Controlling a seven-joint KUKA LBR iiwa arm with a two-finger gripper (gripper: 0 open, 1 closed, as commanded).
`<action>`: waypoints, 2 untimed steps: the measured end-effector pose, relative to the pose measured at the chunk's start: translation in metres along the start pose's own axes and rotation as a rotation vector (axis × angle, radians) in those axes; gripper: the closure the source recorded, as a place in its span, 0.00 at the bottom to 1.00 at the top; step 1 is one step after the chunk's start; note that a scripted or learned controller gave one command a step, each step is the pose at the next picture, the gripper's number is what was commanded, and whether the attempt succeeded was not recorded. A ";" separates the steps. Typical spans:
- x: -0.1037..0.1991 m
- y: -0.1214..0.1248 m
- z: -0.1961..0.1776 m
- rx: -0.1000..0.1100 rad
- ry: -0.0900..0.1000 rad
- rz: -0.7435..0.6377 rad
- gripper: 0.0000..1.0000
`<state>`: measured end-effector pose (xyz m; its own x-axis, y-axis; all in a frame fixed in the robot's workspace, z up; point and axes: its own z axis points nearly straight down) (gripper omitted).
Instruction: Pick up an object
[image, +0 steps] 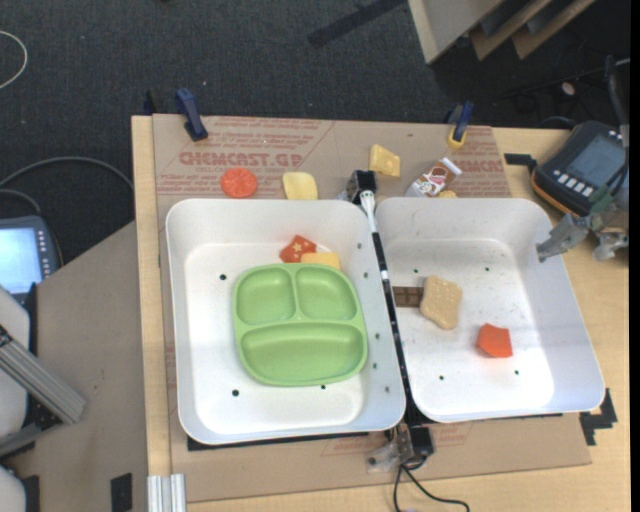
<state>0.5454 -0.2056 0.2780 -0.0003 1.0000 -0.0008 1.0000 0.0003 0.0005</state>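
Observation:
The right bin (520, 240) holds a tan cracker-shaped piece (441, 302), a small brown piece (405, 296) touching its left side, and an orange-red block (494, 341) nearer the front. My gripper (568, 237) is a grey shape at the bin's far right rim, well apart from all three pieces and with nothing seen in it. In the left bin (200, 300) lies a green divided plate (298, 323), with a red piece (297, 249) and a yellow piece (322, 261) just behind it.
On the board behind the bins lie a red-orange disc (239, 182), a yellow piece (299, 186), a yellow wedge (384, 160) and a small packet (433, 180). Blue clamps (190, 113) stand at the back edge. A grey device (585, 170) sits at the right.

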 end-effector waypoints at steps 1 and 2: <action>0.037 0.066 0.104 0.001 0.002 -0.005 0.00; 0.014 -0.029 0.122 0.009 0.004 0.005 0.00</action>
<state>0.5168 -0.1921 0.1560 0.0052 1.0000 0.0028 1.0000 -0.0052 -0.0085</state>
